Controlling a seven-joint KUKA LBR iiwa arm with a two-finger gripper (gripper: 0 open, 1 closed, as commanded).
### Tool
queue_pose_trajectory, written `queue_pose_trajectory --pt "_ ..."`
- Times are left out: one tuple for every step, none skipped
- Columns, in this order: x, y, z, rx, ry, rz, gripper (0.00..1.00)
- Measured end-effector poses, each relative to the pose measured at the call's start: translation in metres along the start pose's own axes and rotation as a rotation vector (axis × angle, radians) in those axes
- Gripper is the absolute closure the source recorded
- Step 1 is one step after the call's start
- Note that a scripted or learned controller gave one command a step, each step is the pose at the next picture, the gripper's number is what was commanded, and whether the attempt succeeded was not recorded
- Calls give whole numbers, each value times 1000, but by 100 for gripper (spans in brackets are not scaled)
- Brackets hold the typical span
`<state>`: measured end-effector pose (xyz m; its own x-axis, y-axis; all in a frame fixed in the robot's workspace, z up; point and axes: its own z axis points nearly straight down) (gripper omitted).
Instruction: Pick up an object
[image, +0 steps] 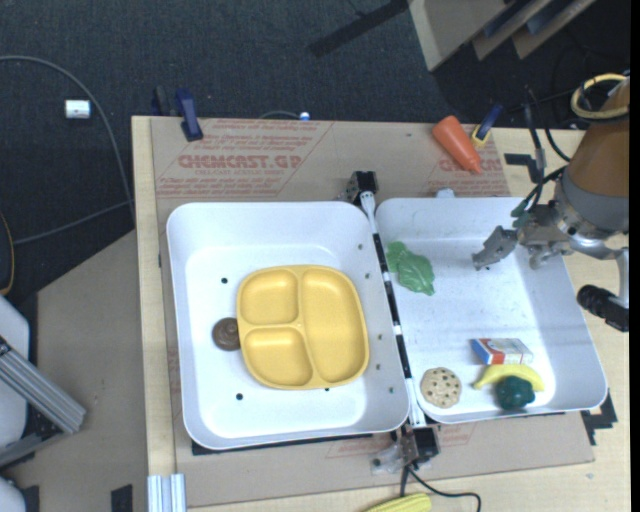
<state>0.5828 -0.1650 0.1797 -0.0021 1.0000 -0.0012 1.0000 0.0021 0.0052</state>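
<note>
The arm (600, 170) runs off the right edge, so only its orange band and wrist are in frame. The pincer (515, 248) is seen at a slant, and whether it is spread or closed cannot be told.

A brown round thing (226, 333) in the left bin (190, 260) is partly covered by the yellow tray (300, 325); what it is cannot be made out. The print on the small box (500, 350) in the right bin (560, 300) is too small to read. The banana (505, 377) is partly overlapped by the dark green thing (515, 393).

A yellow object (400, 503) at the bottom edge is cut off. A metal rail (35, 390) at the left edge is also cropped. The counter (250, 150) carries red lettering, readable only in part.
</note>
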Motion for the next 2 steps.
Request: queue_pose_trajectory --pt "12 -89 73 5 1 3 0" --pt "9 -104 95 7 2 3 0"
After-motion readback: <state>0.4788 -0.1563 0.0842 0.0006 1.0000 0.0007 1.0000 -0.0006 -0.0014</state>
